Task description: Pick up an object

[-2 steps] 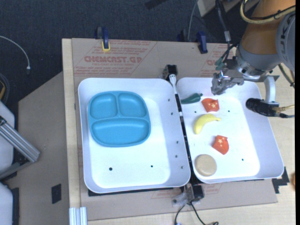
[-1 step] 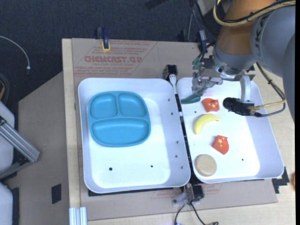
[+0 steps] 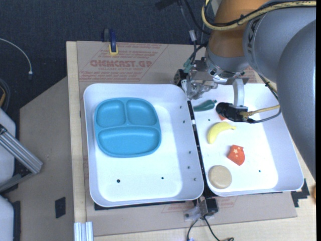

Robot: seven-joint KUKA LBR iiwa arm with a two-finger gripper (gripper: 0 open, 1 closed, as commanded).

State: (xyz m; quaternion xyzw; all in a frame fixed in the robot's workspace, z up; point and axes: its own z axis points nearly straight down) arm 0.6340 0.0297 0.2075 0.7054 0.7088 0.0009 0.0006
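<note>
My gripper (image 3: 197,88) hangs over the far end of the ridge between the two bins, at the right bin's (image 3: 271,152) back-left corner. Just in front of it and slightly to the right lies a small teal-green object (image 3: 205,105); I see nothing held. Further forward in the same bin are a yellow banana (image 3: 219,130), a red strawberry-like piece (image 3: 236,154) and a tan round piece (image 3: 219,176) near the front edge.
The left bin (image 3: 145,185) holds a blue divided plate (image 3: 128,127) in its far-left part. The grey arm with its orange band (image 3: 235,19) covers the right bin's back-right side. A brown board (image 3: 125,59) lies behind the bins.
</note>
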